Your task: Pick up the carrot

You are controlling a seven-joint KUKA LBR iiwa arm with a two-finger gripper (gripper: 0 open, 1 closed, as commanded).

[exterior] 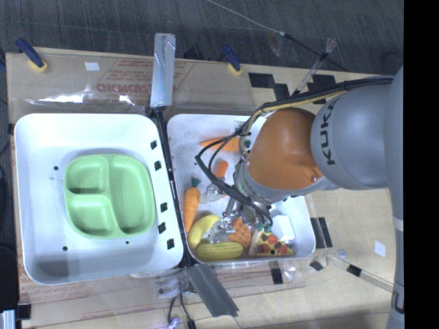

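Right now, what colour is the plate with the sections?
Light green, seen in the camera view: the divided plate in the left bin.

We see the carrot [191,208], orange with a small green top, lying lengthwise in the right bin [180,132] close to its left wall, green end pointing away from us and tip toward the yellow fruit [199,228].

Even, soft overhead light; mild blur, faint shadows inside bins [27,184].
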